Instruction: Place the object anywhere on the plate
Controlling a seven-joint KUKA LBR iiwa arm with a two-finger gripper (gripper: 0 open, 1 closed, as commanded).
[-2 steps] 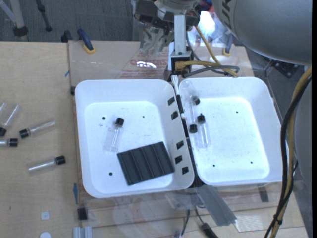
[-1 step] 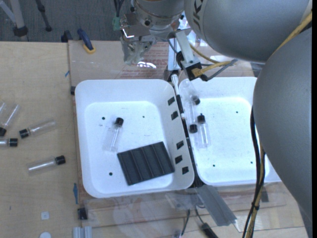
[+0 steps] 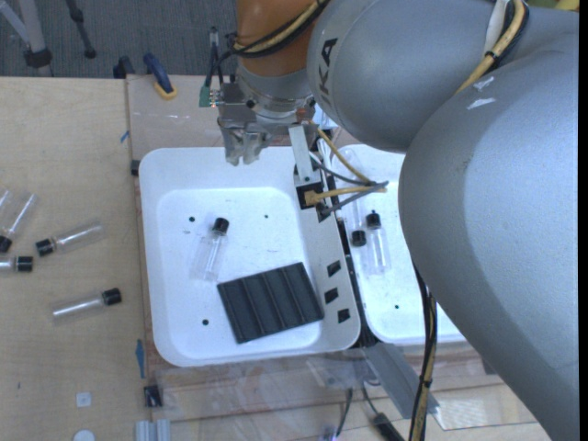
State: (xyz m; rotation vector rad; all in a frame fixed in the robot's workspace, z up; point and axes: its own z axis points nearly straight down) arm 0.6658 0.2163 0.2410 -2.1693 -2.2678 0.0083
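Landmark: dark ribbed plate (image 3: 270, 302), lying flat in the near half of the left bin (image 3: 156, 274), slightly skewed to the bin walls.

Object: clear vial with black cap (image 3: 210, 247) lies on its side on the left bin floor, just beyond the plate's far-left corner, close to it but apart. Cap end points away from the plate.

Jaws (image 3: 241, 152): hanging over the far rim of the left bin, well beyond the plate and beyond the vial. Fingers point down, close together; whether fully closed or slightly parted, cannot tell. Nothing visible between them.

Arm (image 3: 459, 118): grey body with orange band (image 3: 276, 7) occupies the upper right, covering much of the right bin (image 3: 404, 324).

Right bin, to the right of the plate across the divider: two more capped vials (image 3: 372, 242) lie side by side on the floor.

Worktop (image 3: 64, 356), left of the plate outside the bin: several loose capped vials (image 3: 84, 301) scattered on the wood.
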